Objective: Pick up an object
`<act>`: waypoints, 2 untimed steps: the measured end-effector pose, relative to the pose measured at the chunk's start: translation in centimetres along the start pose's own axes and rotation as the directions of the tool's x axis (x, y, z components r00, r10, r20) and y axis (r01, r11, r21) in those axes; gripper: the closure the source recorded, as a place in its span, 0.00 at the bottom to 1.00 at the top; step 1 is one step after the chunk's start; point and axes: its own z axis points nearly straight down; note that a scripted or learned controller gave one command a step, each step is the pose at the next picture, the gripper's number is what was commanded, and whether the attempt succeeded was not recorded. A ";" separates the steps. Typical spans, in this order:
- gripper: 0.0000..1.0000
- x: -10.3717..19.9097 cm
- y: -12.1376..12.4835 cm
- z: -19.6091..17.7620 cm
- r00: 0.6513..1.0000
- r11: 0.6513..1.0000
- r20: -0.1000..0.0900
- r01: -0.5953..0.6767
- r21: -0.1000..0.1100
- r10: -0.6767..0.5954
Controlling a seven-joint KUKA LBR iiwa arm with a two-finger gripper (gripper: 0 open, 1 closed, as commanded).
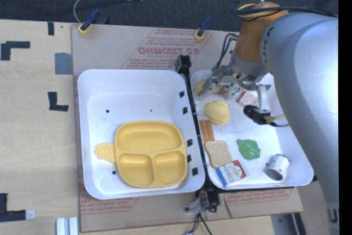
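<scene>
1. Camera view, looking down at a slant: the gripper (215, 84) sits low at the far end of the right bin (294, 165), beneath the grey arm (308, 63) with its orange band (250, 36). Whether it is spread or closed cannot be made out, and nothing can be seen held in it.
2. Just beside the gripper, toward the viewer, lies a yellow bun-shaped toy (218, 112), the closest thing to pick.
3. Farther out in the same bin are a slice of toy bread (218, 152), a green leafy piece (248, 148), a small blue and red packet (231, 172) and a silver can (276, 165).
4. The left bin (88, 118) holds a yellow divided tray (149, 152), with a pale yellow piece (104, 152) touching its left edge.
5. Judging by this, the approach is under way and no grasp is made. The next move likely calls for centring over one item, then lowering and closing.
</scene>
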 end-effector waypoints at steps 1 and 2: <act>0.00 0.2 -3.6 -0.1 1.000 1.000 -0.004 0.001 -0.008 -0.001; 1.00 0.2 -3.5 -1.1 1.000 1.000 -0.004 0.002 -0.009 -0.002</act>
